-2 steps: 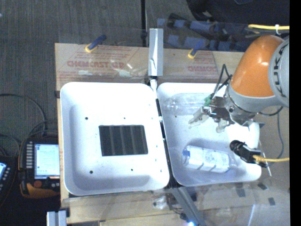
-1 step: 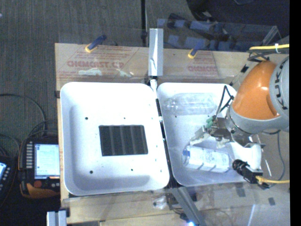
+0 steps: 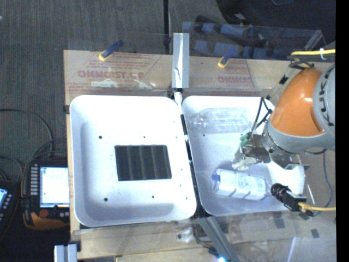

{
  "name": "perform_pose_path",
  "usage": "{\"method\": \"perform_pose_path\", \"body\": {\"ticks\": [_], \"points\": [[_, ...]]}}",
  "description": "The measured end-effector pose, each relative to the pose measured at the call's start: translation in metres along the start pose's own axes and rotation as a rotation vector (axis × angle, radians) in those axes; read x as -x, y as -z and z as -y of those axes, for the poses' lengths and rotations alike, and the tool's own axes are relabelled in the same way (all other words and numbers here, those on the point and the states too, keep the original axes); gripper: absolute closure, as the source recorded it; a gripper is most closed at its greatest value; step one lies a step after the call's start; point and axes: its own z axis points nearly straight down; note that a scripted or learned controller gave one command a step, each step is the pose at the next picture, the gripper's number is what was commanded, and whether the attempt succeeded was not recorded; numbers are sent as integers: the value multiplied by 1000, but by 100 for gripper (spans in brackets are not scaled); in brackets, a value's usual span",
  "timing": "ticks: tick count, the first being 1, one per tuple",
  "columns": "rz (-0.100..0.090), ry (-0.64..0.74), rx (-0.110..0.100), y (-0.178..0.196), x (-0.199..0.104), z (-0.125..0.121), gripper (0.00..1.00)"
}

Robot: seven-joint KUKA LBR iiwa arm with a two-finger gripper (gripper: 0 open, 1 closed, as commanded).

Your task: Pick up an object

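You're looking at the approach step: arm is hovering w/ gripper (image 3: 246, 152) low in the right bin (image 3: 204, 198), nothing lifted yet. Can't tell how the jaws are standing; wrist is blocking. White bottle (image 3: 240, 184) is lying on its side just below the jaws, clear bottle (image 3: 223, 119) above them. Next, prob. needing a drop onto the white bottle, then closing.

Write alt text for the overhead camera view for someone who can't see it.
A grey and orange robot arm reaches from the right over the right white bin, which holds a clear plastic bottle and a white packet. The left bin holds a dark ridged rectangle.
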Motion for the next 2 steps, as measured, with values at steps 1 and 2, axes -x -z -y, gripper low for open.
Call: {"method": "perform_pose_path", "body": {"ticks": [1,2], "points": [[0,0,-1,0,0,0,0],[2,64,22,-95,-6,-1,0]]}}
